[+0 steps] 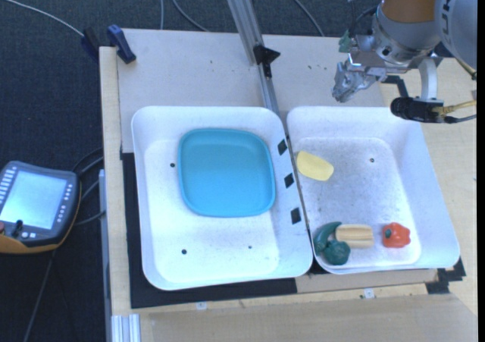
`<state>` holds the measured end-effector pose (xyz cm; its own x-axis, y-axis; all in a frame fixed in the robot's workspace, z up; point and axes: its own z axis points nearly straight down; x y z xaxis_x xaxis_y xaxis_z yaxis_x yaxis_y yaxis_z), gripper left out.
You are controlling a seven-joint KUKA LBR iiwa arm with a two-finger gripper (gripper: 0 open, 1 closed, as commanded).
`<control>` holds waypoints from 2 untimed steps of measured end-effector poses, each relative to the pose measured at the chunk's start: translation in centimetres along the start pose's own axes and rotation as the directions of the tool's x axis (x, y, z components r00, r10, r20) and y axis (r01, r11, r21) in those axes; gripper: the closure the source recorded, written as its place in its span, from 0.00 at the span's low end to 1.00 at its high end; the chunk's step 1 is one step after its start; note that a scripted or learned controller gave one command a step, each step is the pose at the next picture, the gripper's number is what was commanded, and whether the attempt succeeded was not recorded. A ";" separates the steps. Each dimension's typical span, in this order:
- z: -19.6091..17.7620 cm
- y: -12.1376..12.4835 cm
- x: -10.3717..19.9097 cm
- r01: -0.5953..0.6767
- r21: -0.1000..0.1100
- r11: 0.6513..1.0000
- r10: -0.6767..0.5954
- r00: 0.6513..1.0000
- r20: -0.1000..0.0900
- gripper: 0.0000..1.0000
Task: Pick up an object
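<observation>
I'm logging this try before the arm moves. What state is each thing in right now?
gripper: above the bench behind the right bin, holding nothing
blue plate: flat in the left bin
yellow piece: lying in the right bin, near its left wall
green piece, tan block, red pepper: lying along the front wall

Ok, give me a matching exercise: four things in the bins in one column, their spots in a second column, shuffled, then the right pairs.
Things:
1. blue plate
2. yellow piece
3. red pepper
4. green toy

Places:
A. right bin, near edge, toward its right corner
B. right bin, near-left corner
C. left bin, middle
D. right bin, by its left wall, farther back

Pairs: 1-C, 2-D, 3-A, 4-B
</observation>
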<state>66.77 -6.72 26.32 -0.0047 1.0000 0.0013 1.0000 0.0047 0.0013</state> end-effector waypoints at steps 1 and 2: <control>1.5 -1.0 5.7 0.000 0.002 1.000 0.000 1.000 0.000 1.00; 2.3 -2.2 11.4 0.000 0.002 1.000 0.000 1.000 0.000 1.00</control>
